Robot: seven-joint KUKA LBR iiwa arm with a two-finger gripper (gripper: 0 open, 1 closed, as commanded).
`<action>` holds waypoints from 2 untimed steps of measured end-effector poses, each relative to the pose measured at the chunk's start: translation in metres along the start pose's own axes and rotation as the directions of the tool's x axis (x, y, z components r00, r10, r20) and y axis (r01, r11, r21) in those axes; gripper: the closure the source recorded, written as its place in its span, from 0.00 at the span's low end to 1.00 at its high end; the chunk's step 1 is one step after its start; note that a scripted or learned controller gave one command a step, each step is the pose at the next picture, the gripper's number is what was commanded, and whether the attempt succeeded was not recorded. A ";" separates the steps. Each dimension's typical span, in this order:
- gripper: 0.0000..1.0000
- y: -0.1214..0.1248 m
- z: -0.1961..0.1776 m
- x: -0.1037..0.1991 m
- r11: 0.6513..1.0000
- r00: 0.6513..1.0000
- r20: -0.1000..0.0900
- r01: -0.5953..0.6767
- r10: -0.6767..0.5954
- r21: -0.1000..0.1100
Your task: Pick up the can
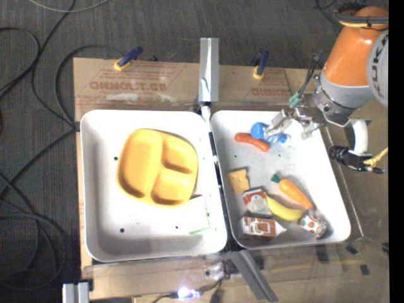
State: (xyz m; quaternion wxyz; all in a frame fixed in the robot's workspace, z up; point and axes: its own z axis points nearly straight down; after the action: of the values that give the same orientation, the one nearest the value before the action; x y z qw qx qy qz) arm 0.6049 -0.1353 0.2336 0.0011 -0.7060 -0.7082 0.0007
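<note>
The can (314, 224) is small, with a red and white label, and lies on its side in the front right corner of the right bin (338, 188). It touches the tip of a yellow banana (282, 209). My gripper (292, 129) hangs over the far end of the same bin, well away from the can. Its metal fingers (278, 129) are spread apart and open with nothing between them. One finger is right beside a blue round object (259, 131).
The right bin also holds a red sausage-like piece (252, 142), a cracker (238, 180), a carrot (294, 193) and two small cartons (257, 214). A yellow divided plate (158, 166) sits in the left bin (101, 219).
</note>
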 end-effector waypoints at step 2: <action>0.00 0.043 0.142 -0.077 1.000 1.000 -0.012 -0.025 0.025 0.001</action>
State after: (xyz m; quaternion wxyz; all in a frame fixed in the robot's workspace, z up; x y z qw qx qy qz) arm 0.6478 -0.2120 0.0912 0.0056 -0.7147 -0.6994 -0.0034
